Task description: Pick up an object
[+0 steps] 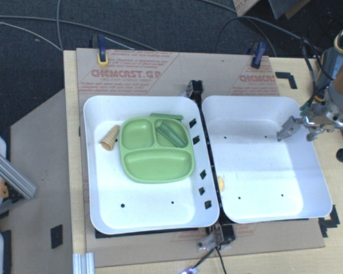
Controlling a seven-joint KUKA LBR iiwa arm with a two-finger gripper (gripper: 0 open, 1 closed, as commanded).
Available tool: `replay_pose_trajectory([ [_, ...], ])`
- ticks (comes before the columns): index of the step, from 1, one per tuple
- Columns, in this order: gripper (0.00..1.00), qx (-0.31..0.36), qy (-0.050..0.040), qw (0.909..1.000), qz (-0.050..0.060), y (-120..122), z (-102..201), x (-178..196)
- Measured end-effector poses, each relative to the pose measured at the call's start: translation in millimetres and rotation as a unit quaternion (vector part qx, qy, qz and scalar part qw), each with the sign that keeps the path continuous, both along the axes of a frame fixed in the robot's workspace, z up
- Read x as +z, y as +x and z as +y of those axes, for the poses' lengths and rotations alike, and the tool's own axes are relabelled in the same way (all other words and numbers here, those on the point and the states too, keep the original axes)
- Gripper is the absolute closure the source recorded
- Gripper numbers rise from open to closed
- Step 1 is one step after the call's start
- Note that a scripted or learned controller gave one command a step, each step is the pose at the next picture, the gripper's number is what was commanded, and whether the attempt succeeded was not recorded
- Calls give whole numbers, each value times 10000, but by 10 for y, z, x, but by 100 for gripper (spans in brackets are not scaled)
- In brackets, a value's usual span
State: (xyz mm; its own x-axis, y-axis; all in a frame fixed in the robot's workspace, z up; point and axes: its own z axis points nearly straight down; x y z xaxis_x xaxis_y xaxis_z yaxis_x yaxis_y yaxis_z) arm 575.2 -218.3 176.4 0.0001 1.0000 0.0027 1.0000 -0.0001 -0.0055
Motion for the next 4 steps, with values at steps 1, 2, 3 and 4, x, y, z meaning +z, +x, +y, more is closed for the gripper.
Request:
replay_pose_trajectory([
  [1,0,3,-2,10000,-3,81,-48,-550],
  [2,0,24,45,10000,-10,98,11,-926],
  [3,100,21,10,10000,-29,101,-16,-798],
  [4,100,5,-24,10000,-58,97,20,-160],
])
